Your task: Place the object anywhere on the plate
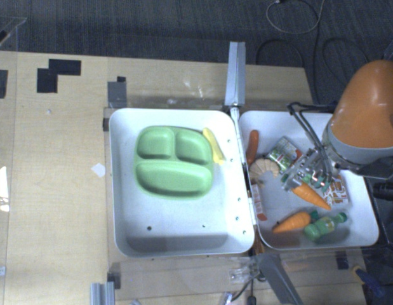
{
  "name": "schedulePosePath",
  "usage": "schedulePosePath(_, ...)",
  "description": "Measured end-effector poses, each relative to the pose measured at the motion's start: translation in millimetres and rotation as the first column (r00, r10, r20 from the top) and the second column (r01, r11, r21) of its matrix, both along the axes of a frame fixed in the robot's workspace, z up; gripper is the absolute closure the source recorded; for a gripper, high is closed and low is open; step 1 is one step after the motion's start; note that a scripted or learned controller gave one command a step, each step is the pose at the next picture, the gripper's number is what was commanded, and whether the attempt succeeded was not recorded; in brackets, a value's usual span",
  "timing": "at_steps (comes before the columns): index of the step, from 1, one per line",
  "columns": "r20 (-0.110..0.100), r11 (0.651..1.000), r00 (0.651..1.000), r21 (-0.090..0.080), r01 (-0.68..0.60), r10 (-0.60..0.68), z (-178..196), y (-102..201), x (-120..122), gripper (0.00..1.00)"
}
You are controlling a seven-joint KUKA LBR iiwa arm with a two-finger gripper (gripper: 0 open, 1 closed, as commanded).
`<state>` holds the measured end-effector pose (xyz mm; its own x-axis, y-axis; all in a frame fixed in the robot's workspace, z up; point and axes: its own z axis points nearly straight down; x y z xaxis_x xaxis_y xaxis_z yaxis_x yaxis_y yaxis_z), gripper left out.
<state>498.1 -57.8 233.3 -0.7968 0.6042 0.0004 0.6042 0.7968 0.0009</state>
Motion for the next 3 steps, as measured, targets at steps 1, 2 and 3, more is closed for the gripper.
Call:
schedulePosePath(1,-0.003,0.996,0.996,-0.001,0.087,-0.087,18.8,87.4,56.4,1.00)
schedulePosePath(2,-0.002,0.998,0.998,-0.001,0.060,-0.060,-23.3,158.2,87.6,1.00)
schedulePosePath(3,0.002,0.958,0.958,0.000,-0.286,0.286,8.1,217.2,81.6,1.00)
